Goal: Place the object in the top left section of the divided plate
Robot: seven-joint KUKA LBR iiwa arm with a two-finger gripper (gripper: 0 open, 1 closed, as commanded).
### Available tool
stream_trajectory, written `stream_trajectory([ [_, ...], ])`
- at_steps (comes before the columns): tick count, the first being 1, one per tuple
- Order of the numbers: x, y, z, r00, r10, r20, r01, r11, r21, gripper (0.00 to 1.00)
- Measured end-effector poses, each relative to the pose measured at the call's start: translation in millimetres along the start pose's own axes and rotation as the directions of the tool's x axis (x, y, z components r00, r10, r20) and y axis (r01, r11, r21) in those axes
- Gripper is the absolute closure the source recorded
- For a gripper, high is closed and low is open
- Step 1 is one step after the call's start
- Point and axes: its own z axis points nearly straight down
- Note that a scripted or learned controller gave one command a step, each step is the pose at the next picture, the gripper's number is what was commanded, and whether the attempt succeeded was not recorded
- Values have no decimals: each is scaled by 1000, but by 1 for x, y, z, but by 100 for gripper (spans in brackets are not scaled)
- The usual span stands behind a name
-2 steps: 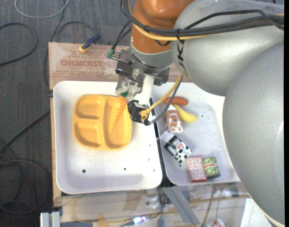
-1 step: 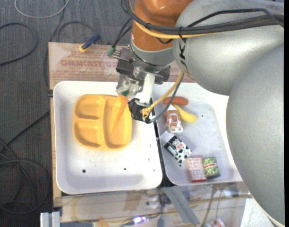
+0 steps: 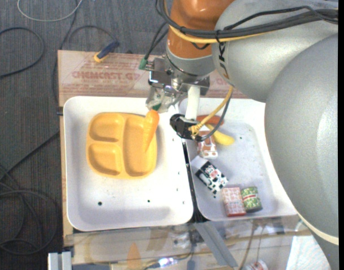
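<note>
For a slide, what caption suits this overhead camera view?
Arm's tool above a carrot lying across the yellow divided plate, left bin.

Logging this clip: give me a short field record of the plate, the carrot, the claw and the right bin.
plate: yellow divided plate in left bin
carrot: orange carrot tilted over the plate's large right section, top end at the claw
claw: above the plate's upper right edge
top left section: nothing in it
right bin: holds small packages and a cow toy
</note>
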Motion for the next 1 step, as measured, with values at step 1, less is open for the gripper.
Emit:
stream_trajectory([
  [1,0,0,-8,1000,-1,3,1,1000,4,100],
])
